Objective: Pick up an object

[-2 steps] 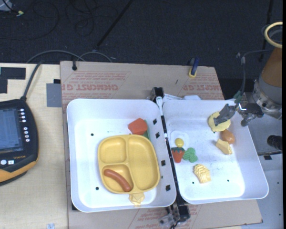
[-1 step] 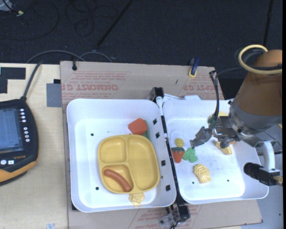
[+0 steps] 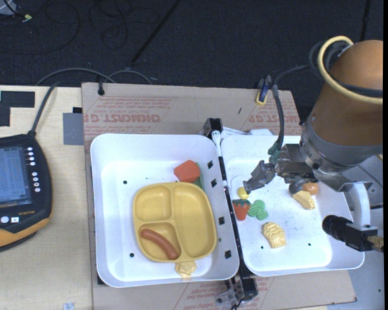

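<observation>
White bins [image 3: 116,166] on cardboard-covered bench [image 3: 149,108], dark floor behind, pincer [image 3: 255,179] state unclear above right bin.

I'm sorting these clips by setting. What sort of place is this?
Likely a robotics lab bench: a teach pendant on the left, two white bins of toy food, loose cables behind.

white bins [image 3: 116,173] looking like smooth, slightly glossy plastic. yellow divided plate [image 3: 194,205] showing a glossy plastic sheen. cardboard sheet [image 3: 155,105] under them appearing matt. worktop [image 3: 45,257] presenting pale matt wood grain.
</observation>
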Robot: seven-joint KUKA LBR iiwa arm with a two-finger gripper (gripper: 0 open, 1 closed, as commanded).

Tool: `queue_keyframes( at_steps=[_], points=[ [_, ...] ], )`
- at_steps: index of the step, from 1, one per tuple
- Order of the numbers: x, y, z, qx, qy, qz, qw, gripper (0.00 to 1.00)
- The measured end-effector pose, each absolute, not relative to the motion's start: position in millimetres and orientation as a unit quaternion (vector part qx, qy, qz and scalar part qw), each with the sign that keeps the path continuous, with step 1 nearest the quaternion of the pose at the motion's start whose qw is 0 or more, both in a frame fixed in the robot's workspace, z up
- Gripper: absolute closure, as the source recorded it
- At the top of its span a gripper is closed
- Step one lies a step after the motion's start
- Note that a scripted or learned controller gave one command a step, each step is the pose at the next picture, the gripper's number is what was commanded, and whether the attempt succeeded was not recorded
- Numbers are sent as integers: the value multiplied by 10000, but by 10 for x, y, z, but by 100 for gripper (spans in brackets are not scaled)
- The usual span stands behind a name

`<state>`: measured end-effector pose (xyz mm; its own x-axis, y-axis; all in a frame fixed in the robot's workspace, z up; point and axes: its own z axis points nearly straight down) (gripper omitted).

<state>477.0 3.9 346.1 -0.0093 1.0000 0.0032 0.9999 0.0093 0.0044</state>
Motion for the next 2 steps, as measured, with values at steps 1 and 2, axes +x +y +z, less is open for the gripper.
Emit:
queue_keyframes(
  at_steps=[1,2],
  points=[
    [4777,-1,3504,7060,7082,-23,-22,100],
    [4832,675,4155,7041,7101,20,6,100]
  ],
)
